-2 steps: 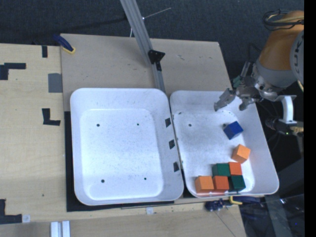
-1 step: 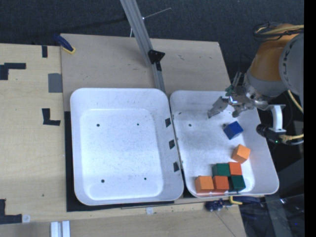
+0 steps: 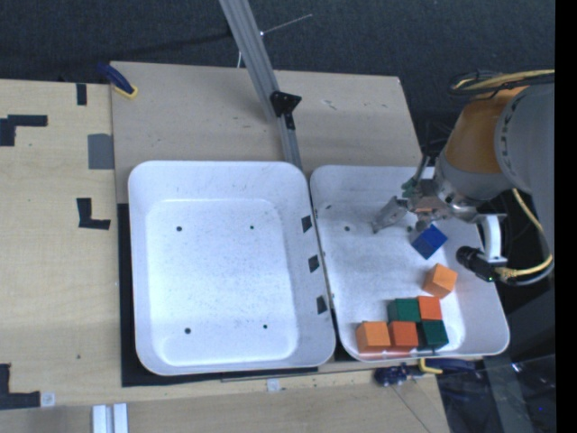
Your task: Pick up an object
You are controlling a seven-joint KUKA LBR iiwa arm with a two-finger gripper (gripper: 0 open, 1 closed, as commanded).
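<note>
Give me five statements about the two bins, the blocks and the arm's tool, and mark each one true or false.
1. All the blocks lie in the right-hand shallow white bin. True.
2. The small blue cube-shaped block sits among the cluster at the bin's near edge. False: it lies apart, farther up, just beside the tool.
3. A lone orange block lies between the blue block and the cluster. True.
4. The cluster is made up of red and yellow blocks. False: it holds orange blocks and dark green blocks.
5. The tool is above the left-hand shallow white bin. False: it is over the right-hand bin.
</note>
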